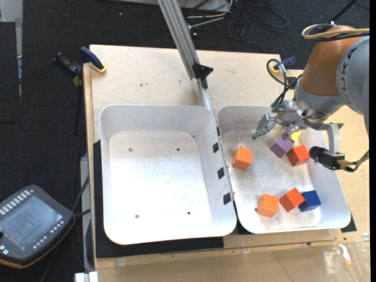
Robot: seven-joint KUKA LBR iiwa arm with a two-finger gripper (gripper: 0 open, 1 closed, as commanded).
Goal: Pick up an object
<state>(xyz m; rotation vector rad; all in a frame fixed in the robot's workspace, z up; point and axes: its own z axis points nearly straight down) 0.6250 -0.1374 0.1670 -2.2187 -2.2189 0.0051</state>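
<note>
1. Nearest, off the tabletop's front-left corner, a grey handheld pendant (29, 223) with a screen lies on the dark floor; it is cut off by the lower left border.
2. Two shallow white bins sit side by side across the front half of the tabletop (147, 69); the left bin (117, 122) shows only dark specks on its floor; the right bin (335, 216) holds all the blocks.
3. Toward the right bin's front edge an orange cube (268, 205), a second orange block (291, 199) and a blue cube (309, 200) lie in a row, the last two touching; an orange cube (242, 157) sits alone near the bin's left wall.
4. Farther in, a purple cube (282, 147) lies just beside another orange block (298, 155); something yellow (294, 136) peeks out behind them, too hidden by the wrist to name.
5. The gripper (262, 126) hangs over the right bin's back part, behind the purple cube and apart from it; whether the jaws are spread or closed I cannot tell; nothing is seen between them.
6. The grey arm (329, 75) with its orange band covers the tabletop's right edge; a black cable fitting (326, 156) overhangs the bin's right rim.
7. A slanted metal pole (179, 28) crosses the tabletop's back edge; blue-and-yellow clamps (79, 63) grip the back-left corner; cables lie on the floor beyond.
</note>
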